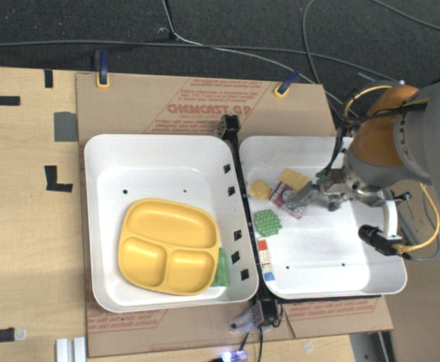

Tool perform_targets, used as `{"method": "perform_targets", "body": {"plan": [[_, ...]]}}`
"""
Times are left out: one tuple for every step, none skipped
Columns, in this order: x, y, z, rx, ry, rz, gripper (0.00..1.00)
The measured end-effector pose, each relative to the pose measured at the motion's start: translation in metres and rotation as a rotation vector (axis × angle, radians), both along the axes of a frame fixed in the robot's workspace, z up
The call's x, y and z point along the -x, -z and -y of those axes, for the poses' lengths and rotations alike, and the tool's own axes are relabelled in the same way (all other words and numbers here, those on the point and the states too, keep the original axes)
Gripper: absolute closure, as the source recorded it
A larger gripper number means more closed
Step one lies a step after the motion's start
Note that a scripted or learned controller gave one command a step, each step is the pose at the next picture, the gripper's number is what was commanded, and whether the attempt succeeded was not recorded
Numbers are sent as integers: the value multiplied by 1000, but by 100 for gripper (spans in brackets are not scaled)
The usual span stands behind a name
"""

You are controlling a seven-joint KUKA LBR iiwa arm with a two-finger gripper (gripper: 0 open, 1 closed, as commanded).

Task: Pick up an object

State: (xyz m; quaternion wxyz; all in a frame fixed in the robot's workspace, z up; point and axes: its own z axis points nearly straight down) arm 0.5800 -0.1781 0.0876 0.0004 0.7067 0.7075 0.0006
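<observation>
End effector [304, 195] sits over the packet [286, 199], grip state unclear; packet looks light, crinkly — pinch its 3 o'clock edge.

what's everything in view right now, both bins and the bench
divided tray: 1, yellow, left bin
green item: 1, left bin, at the tray's right edge
green textured piece: 1, right bin, left part
yellow blocks: 2, right bin, upper left
small packet: 1, pinkish, right bin, beside the gripper
narrow box: 1, white, red and blue, right bin's left wall
bins: 2, white, side by side
clamps: 2, blue-yellow, board's top edge
gripper: 1, grey, over right bin
</observation>
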Motion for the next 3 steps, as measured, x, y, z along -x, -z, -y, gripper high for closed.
{"method": "perform_targets", "body": {"plan": [[-4, -16, -2, -4, -2, 10, 100], [-5, -63, -11, 1, -1, 2, 100], [-9, -106, -11, 2, -1, 2, 100]]}}
